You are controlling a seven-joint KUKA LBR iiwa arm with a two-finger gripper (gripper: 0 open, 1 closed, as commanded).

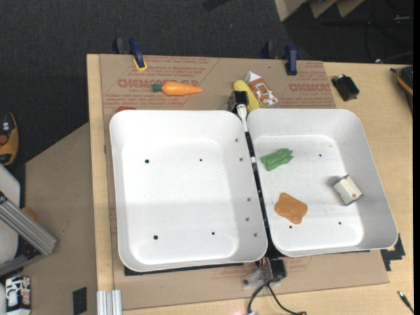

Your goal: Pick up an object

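Scanning the right bin [367,176], I weigh three well-spaced picks: green piece [277,159], orange piece [291,208], white block [347,189]; end effector state unknowable.

Your left shallow white plastic bin [131,176] gives open floor. In the right white bin [367,169], green ridged piece [276,159], orange lump [290,208] & small white block [347,189] sit well apart, w/ gaps between.

toy carrot [178,89], blue clamps [291,58], cardboard sheet [216,71]

arm's appearance indiscernible here
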